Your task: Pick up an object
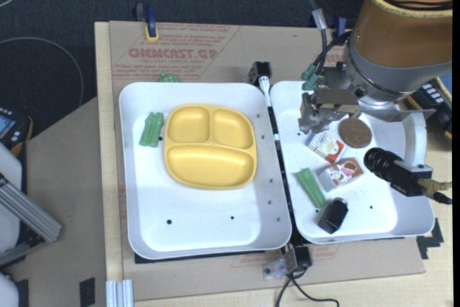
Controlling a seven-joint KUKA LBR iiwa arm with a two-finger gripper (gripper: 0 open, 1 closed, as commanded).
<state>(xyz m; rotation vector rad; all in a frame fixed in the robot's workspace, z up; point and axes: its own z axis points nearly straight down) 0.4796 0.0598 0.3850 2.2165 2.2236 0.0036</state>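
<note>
Tool (311, 123) at the end of the grey arm (402, 47), which enters from the right of the camera view; tool poised over the upper left part of the right bin (402, 228), close to that bin's left wall; whether it is open or closed cannot be told from this slant. Candidate things for pick-up lie in the right bin: white and red packet (325, 146) just below and right of the tool, whether touching it cannot be told; brown disc (355, 133) beside the packet on its right; second packet (343, 170), red and brown, just below the first; green block (310, 187) lying at a slant near the bin's left wall, beside the second packet; black block (333, 215) near the bin's lower edge, just below and right of the green block. Left bin (144, 219) holds a yellow divided plate (210, 146) with three compartments, set in the upper middle; green ridged piece (152, 129) just left of the plate, apart from it, near the bin's left wall. Both bins rest side by side, rims touching, on a brown board (115, 176) printed with red lettering, which covers the table; blue clamp (150, 21) at the board's far edge; small green scrap (168, 78) on the board just beyond the left bin's far rim.
</note>
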